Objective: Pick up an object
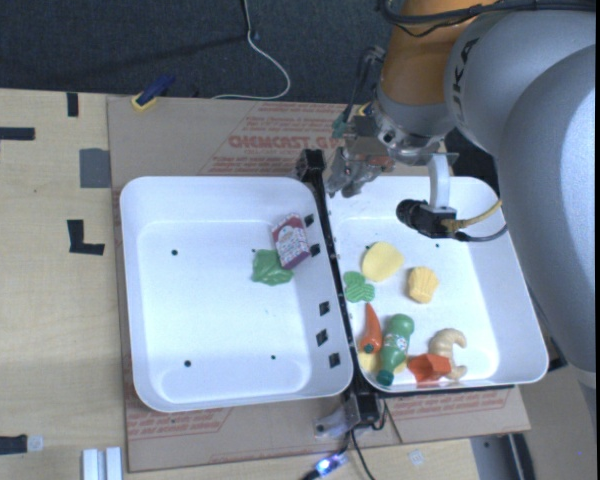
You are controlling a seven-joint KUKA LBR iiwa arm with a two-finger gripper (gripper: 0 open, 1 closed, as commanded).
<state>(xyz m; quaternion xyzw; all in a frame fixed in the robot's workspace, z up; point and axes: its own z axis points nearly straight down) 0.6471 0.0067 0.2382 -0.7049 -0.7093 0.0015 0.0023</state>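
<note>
My gripper (346, 176) hangs over the far end of the divider between the two bins, above the right bin's (510, 298) back-left corner, with nothing visibly in it. A red and white packet (292, 240) and a green leafy piece (272, 268) lie in the left bin (150, 268) close to the divider. In the right bin sit a yellow lump (382, 261), a corn piece (422, 284), a small green leaf (358, 288), a carrot (371, 330), a green bottle (394, 346), a red piece (428, 367) and a beige piece (447, 343).
A black fitting with a cable (425, 216) hangs from the arm over the right bin's far side. The big grey arm (540, 118) covers the upper right. Black clips (325, 318) line the divider. Both bins rest on cardboard (200, 138).
</note>
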